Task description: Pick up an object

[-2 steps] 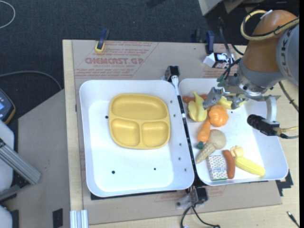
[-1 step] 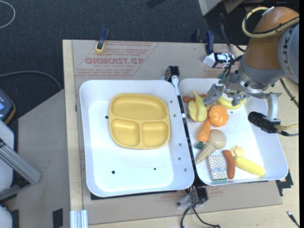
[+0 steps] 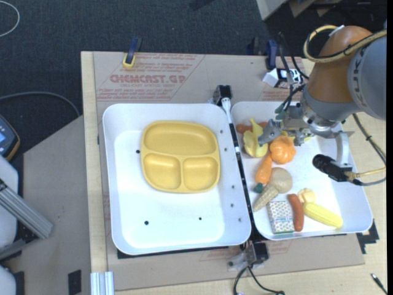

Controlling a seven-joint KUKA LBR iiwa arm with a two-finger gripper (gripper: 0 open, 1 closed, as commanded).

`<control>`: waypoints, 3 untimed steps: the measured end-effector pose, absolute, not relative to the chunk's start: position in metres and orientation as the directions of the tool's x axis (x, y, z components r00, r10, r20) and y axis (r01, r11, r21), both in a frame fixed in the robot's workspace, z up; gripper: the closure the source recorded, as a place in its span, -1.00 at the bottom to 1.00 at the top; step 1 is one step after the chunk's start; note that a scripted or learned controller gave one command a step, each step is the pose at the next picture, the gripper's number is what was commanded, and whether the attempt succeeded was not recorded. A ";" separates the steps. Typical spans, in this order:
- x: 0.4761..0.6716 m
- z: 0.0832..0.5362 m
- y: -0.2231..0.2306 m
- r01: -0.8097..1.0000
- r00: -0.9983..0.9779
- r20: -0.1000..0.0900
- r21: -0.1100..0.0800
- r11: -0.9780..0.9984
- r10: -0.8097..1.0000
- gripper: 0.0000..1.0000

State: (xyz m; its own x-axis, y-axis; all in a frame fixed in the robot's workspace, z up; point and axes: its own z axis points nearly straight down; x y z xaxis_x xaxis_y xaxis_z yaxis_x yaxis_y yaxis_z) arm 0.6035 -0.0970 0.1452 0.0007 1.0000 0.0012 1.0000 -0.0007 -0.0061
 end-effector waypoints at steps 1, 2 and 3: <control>0.605 0.096 -0.110 1.000 0.002 -0.012 0.018 -0.002 1.000 -1.00; 0.606 0.085 -0.110 1.000 0.000 -0.002 0.003 0.000 1.000 -1.00; 0.607 0.098 -0.110 1.000 0.001 -0.002 0.008 -0.001 1.000 1.00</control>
State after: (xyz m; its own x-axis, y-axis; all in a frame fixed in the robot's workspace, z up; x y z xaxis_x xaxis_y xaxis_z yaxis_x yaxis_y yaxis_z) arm 0.6071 -0.1099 0.0977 0.0007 1.0000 -0.0022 1.0000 -0.0007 0.0082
